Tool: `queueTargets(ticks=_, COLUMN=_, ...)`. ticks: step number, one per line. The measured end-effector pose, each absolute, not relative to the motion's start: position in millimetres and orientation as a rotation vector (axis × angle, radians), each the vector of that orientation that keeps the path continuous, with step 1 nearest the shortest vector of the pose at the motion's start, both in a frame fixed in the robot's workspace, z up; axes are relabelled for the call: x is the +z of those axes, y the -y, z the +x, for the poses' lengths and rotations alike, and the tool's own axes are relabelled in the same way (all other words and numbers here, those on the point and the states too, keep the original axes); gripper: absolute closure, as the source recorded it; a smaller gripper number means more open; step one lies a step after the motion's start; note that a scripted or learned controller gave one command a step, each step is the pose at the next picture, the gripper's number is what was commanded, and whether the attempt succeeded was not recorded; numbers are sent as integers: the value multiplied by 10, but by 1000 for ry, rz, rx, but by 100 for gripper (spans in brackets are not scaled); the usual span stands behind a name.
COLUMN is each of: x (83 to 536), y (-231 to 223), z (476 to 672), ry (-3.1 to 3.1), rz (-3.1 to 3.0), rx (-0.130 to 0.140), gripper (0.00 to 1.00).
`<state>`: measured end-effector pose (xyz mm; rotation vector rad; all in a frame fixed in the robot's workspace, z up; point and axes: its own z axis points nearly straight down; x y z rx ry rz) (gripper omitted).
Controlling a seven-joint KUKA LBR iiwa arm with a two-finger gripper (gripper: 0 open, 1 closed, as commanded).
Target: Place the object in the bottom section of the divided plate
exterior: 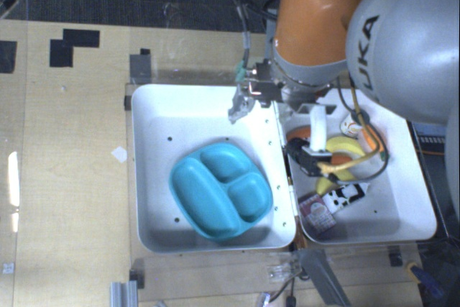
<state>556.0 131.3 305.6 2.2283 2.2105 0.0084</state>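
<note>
Your arm [402, 32] reaches in from the right, with its orange band over the top of the seam between the two bins. The gripper [243, 106] hangs at the upper right corner of the left bin [152, 154], just above the rim there. From this angle you can't tell whether it is spread or pressed together, and you can see nothing pinched in it.

The blue plate [219, 190] lies tilted in the lower middle of the left bin. Its one long section runs along the lower left, and two smaller sections sit on the upper right side. The plate is well apart from the gripper.

Over in the right bin [411, 206], the loose things are bunched near the left wall. A yellow banana [346, 147] lies in the middle of the heap, with a black-and-white piece [350, 193] just below it. A dark reddish packet [316, 211] sits by the lower left corner. You can't tell which of these is the object to move, but all of them lie in the right bin, across the divider from the plate.
</note>
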Motion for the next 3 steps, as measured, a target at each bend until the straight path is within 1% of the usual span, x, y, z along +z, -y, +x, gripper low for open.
queueTargets(ticks=1, x=3468, y=-1855, z=4872, ry=-2124, rz=2313, rx=8, gripper=0)
queueTargets(ticks=2, x=3921, y=-2353, z=4936, ry=-2095, rz=2340, rx=7, gripper=0)
queueTargets(ticks=3, x=3920, y=-2353, z=4936, ry=-2096, rz=2339, rx=7, gripper=0)
